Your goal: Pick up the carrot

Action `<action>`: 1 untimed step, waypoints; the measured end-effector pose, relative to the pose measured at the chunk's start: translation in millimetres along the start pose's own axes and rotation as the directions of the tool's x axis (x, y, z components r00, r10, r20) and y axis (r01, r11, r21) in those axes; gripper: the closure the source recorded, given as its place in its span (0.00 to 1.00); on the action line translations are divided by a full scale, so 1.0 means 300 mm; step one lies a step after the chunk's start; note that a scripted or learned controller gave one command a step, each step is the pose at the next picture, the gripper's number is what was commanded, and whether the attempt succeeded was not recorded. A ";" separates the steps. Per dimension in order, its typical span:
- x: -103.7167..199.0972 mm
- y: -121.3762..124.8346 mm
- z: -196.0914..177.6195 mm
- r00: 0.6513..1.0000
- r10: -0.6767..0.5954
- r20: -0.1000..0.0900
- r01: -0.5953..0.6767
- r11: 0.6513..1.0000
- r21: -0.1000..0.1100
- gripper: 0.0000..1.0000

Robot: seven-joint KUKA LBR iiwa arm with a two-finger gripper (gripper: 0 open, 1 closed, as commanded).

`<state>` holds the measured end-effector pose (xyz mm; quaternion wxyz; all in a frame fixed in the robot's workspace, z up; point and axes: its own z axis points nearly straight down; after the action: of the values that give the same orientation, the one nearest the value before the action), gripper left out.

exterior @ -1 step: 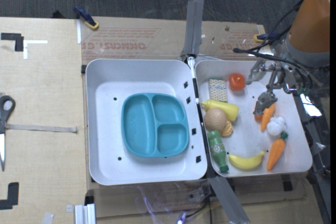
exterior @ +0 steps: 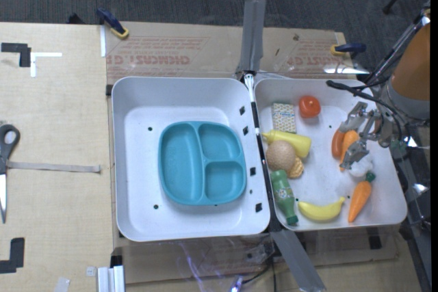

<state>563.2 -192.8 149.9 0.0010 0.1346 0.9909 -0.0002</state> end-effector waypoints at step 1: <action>0.138 -0.132 0.186 0.999 -0.032 0.008 0.032 0.999 -0.003 0.00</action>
<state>512.8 -219.9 94.0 0.0049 0.1185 0.9929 0.0006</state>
